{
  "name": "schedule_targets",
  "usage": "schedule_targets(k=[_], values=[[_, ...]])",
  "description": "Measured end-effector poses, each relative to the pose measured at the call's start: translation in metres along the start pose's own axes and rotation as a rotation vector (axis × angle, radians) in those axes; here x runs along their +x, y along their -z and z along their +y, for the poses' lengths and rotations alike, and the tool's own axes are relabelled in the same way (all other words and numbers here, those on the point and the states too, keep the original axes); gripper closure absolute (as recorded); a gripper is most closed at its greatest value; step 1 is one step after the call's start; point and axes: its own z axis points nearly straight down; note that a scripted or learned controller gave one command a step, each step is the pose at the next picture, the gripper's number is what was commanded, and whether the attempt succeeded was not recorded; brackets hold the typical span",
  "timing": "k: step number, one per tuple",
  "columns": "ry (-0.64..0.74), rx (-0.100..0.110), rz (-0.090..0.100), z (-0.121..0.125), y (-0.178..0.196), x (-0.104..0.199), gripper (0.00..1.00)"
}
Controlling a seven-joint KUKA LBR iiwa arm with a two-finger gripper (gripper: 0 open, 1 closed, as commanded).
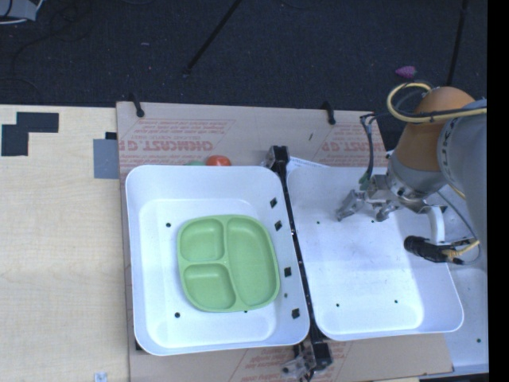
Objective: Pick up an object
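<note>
floor (238, 38): dark carpet across the top, thin cables trailing over it | bench (56, 245): pale wood surface at left, with dark grey and black patches (32, 130) near its upper edge | cardboard sheet (238, 138): brown, red printed lettering, lying under both bins | light: even, soft shadows

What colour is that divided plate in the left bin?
Light green plate, clearest in the camera view.

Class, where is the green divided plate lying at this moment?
The green divided plate lies flat in the left bin, roughly at its centre, across the divider from the right bin where the hand hovers.
</note>
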Motion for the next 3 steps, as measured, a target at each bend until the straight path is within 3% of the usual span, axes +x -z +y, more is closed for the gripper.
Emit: schedule_targets(k=[1,3], values=[[0.001,-0.003,0.000,0.001,0.013,0.000,1.00],[-0.005,-0.007,-0.002,-0.007,0.105,-0.008,1.00]])
